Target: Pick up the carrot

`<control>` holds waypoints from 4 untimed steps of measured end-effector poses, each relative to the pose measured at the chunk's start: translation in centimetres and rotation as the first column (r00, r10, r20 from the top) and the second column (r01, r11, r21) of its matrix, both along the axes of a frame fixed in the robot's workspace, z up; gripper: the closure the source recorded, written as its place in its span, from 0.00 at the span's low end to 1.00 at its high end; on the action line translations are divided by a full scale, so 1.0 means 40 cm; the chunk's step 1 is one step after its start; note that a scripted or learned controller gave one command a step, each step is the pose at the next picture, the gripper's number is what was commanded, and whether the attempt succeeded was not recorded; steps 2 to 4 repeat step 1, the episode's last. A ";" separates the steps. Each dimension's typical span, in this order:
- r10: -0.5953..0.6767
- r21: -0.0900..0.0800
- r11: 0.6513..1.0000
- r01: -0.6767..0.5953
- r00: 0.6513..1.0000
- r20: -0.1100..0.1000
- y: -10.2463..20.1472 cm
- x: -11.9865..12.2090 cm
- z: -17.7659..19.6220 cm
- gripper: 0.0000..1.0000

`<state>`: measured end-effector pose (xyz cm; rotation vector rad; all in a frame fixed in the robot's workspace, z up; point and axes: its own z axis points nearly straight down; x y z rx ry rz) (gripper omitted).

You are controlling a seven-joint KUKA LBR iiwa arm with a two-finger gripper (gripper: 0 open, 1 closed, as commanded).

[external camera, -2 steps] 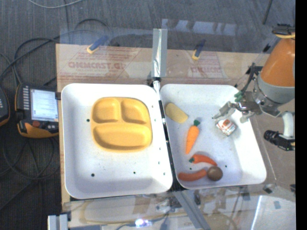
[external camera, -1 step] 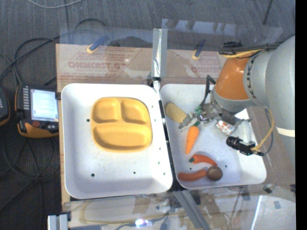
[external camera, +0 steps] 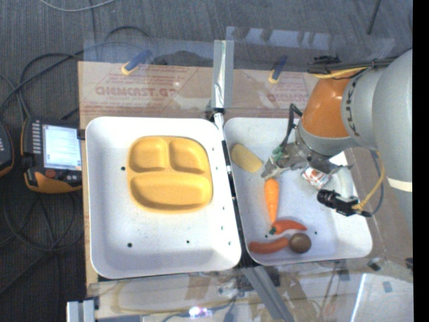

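Note:
The orange carrot [external camera: 271, 200] lies lengthwise in the middle of the right bin [external camera: 355, 243], its green stem end pointing toward the front. My gripper [external camera: 274, 166] hangs just over the carrot's far, thick end, reaching in from the right under the orange wrist band [external camera: 326, 116]. The carrot rests on the bin floor, and whether the gripper touches it is unclear.
A pale yellow piece [external camera: 246, 157] lies left of the gripper. A red chili [external camera: 289, 225], a sausage [external camera: 267, 247] and a brown round item [external camera: 299, 243] sit at the bin's front. A white-and-red item [external camera: 315, 176] lies under the arm. The left bin [external camera: 107, 247] holds a yellow divided tray [external camera: 171, 172].

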<state>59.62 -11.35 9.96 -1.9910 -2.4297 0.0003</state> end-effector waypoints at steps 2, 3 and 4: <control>-0.238 -0.001 0.971 0.238 0.971 -0.006 0.144 -0.135 0.202 1.00; -0.238 -0.001 0.971 0.238 0.971 -0.006 0.144 -0.135 0.202 1.00; -0.238 -0.001 0.971 0.238 0.971 -0.006 0.144 -0.135 0.202 1.00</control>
